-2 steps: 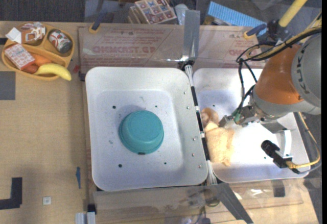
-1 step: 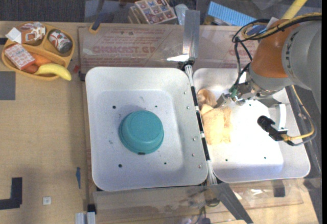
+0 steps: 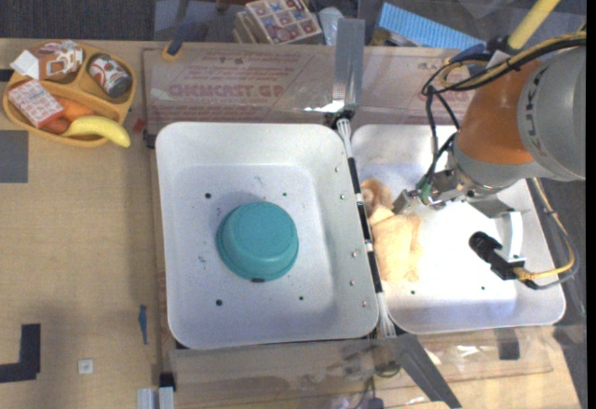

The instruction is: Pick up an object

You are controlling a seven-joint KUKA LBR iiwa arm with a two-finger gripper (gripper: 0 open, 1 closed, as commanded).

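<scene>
Camera view looks down on a pale tan, soft-looking lump (image 3: 393, 244) that lies in the right bin (image 3: 466, 309), pressed up against the divider (image 3: 355, 188) where the two bins meet. It seems the likeliest thing to pick, though what it is made of cannot be told. The gripper (image 3: 411, 199) hangs over the lump's far end, on the side away from the divider, close above it or touching it. Whether the gripper is apart or together cannot be told from this slant, and nothing is seen clamped in it. The main risk, as a judgement, is the divider itself. The lump hugs it, so a descent aimed at the lump's middle could strike the raised wall or pinch only a loose fold, and a limp thing may slip out on the lift. A grasp taken on the side away from the divider looks safer. Beyond the lump, away from the divider, the right bin's floor lies bare and gives open room for approach and retreat. On the other side of the divider, well apart from it, a teal bowl (image 3: 258, 240) sits mouth-down in the middle of the left bin (image 3: 186, 165), with bare floor all round it, out of the way of this reach.
</scene>
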